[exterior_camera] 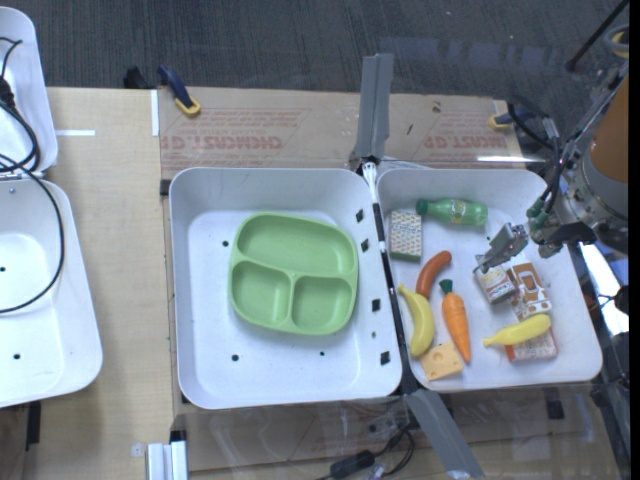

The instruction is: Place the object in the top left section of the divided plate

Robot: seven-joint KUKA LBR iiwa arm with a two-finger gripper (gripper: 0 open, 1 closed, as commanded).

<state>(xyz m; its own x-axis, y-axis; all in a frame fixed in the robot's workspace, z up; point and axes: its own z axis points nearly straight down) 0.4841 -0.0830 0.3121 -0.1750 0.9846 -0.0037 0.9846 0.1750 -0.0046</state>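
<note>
Nearest the camera in the right bin [588, 363] lie a wedge of cheese [441, 362] and, further right, a small yellow banana [517, 331] resting on a red-and-white carton [533, 344]. Just behind them — a larger banana [418, 318] and a carrot [456, 324] side by side, then a red sausage [433, 272] angled toward a patterned sponge block [405, 234]. To the right, two small printed boxes [511, 283] sit touching each other, and the gripper [497, 249] hovers at their far-left corner; whether its fingers are parted or closed cannot be told, and nothing is visibly held between them. The grey arm [590, 208] reaches in from the right edge. A green bottle [452, 211] lies on its side against the far wall. In the left bin [190, 298], the green divided plate [295, 272] sits near the centre — one long section on its far side, two smaller ones nearer, all bare.
</note>
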